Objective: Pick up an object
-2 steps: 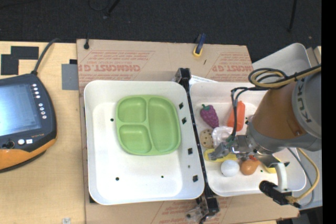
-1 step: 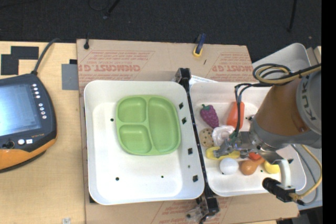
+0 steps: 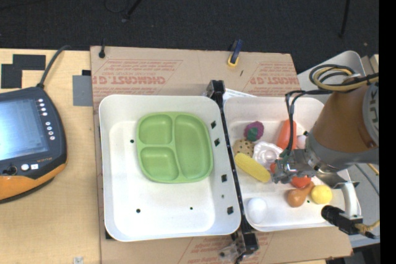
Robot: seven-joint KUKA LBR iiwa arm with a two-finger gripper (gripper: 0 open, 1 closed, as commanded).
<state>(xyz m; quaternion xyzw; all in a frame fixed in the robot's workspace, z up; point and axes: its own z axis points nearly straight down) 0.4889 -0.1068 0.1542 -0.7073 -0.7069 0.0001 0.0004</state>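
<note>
Two shallow white plastic bins sit side by side on a cardboard sheet, which carries reversed reddish print too faint to read reliably.

Left bin: smooth white walls with rounded corners. It holds one light-green divided plate, glossy plastic, with three compartments: two small ones at its 9 o'clock side and one long one at 3 o'clock.

Right bin: a cluster of small toy foods.
- Purple knobbly piece, at 12 o'clock of the cluster.
- Round tan speckled piece, just beside the purple one at its 7 o'clock.
- Yellow corn-shaped piece, long and ridged, lying at a slant.
- Orange carrot-like piece, tapered, partly behind a black cable.
- White crumpled-looking piece, between corn and carrot.
- Brown pear-shaped piece, touching a round yellow piece at its 3 o'clock.
- Red piece, mostly hidden under the arm.
- White rounded item, at 6 o'clock in the bin.

Gripper: low over the cluster, just at 3 o'clock of the corn; how far its jaws stand apart, and whether it has hold of anything, cannot be told.

Outside the bins: a handheld control pendant with a pale screen and orange base at 9 o'clock; a blue-and-yellow clamp at 12 o'clock.
</note>
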